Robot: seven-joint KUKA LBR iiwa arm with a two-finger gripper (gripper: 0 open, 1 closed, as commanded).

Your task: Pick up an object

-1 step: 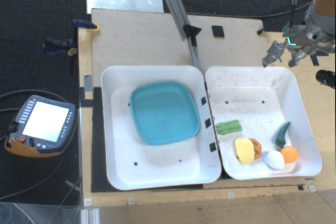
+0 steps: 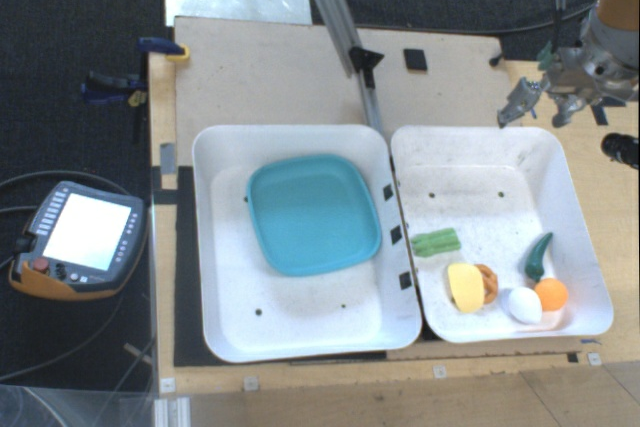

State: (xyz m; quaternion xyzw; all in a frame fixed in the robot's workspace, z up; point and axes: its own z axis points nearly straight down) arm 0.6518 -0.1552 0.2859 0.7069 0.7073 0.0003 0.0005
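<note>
Objects for picking sit bunched in the near right corner of the right bin [image 2: 560, 165]: white egg-shaped item [image 2: 524, 305] nearest, orange ball [image 2: 551, 294] just beside it on the right, yellow block [image 2: 465, 287] to the left, touching a brown item [image 2: 488, 283] behind it that's partly hidden. Dark teal pepper-like piece [image 2: 538, 256] stands a bit farther back near the right wall. Green ridged piece [image 2: 436, 242] lies flat toward the bin's left wall, apart from the cluster. Left bin [image 2: 215, 215] holds a teal square plate [image 2: 314, 214], roughly centred. Both bins side by side on the bench [image 2: 270, 75]. Off the bench at left, a control pendant [image 2: 78, 239] with a lit screen on dark floor. Farther back, blue clamp [image 2: 112, 86] at the bench's left edge, small black square [image 2: 416, 60] on the bench top. Tool [image 2: 541, 103] hangs over the far right corner of the right bin, fingers spread apart, nothing between them, well away from the objects.
</note>
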